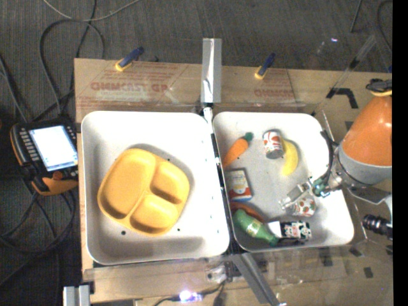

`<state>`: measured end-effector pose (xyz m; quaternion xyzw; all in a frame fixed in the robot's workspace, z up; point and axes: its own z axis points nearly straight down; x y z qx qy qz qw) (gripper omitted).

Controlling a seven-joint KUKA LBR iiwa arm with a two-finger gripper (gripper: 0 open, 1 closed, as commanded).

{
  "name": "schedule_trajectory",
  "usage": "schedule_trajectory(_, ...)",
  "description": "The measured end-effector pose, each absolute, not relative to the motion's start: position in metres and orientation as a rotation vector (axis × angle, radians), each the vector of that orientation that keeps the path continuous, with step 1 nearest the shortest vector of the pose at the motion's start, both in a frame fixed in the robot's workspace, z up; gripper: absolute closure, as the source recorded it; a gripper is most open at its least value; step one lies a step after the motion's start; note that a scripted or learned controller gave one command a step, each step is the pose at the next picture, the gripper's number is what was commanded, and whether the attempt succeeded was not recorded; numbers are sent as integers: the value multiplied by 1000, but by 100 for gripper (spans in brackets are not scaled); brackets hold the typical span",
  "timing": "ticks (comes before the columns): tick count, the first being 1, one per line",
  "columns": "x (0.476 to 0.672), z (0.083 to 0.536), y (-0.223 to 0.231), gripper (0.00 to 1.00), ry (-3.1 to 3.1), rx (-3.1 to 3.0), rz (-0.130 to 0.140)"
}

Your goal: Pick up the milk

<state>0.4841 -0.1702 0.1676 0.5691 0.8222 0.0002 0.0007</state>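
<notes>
Gripper (298,199): low in the right bin (331,139), close to its right wall, at the end of the grey arm (373,161) with its orange band. Open or closed: cannot tell at this slant.

Just below the gripper, by the bin's near wall: milk (294,230), cow-patterned, lying on its side. Touching the gripper or apart: cannot tell.

Right against the gripper's lower right: small white thing with red spots (306,206); too small to name.

Down and left of the gripper, next to the milk: green bottle (252,227), lying flat.

Well left: small box (239,183).

Above: banana (290,158), with can (273,143) just beside it.

Farther up and left: carrot (236,148).

Far left, in the left bin (89,171): yellow tray (145,191).
</notes>
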Motion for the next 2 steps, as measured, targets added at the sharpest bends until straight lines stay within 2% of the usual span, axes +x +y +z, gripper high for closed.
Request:
schedule_trajectory(1, 486, 90, -132, 0, 2665, 1644, 1)
schedule_trajectory(2, 543, 223, -155, 0, 2804, 1414, -1)
